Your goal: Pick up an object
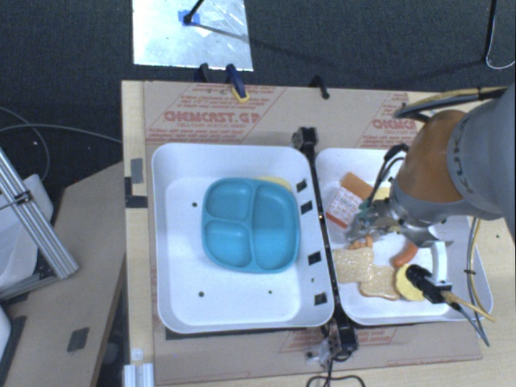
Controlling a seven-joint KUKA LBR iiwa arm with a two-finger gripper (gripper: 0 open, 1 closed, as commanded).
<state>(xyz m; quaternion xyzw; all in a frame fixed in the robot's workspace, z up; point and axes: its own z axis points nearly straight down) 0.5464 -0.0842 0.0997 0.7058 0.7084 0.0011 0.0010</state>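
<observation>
2 shallow white bins sit side by side on the bench. The left bin (173, 240) holds a blue plate (250, 224) with 3 compartments, lying flat near the middle, and a yellow thing (278, 182) shows as a sliver from under the plate's far right edge.

The right bin (339, 164) holds several toy foods. An orange block (355, 185) lies toward the far side, its long axis running from far-left to near-right. Just beside it, toward the divider between the bins, lies a white and red packet (340, 208), tilted the same way. Nearer the front lie a tan cracker (353, 263), flat and squarish, and touching it a pale toast slice (377, 283). A yellow disc (405, 287) lies just right of the toast. A red-orange sausage (405, 254) lies between the toast and the arm (459, 168), its long axis slanting from near-left to far-right.

The gripper (364, 226) is low over the right bin, between the packet and the cracker, close to both. Whether it is spread or pressed together cannot be told, and no item is seen held in it.
</observation>
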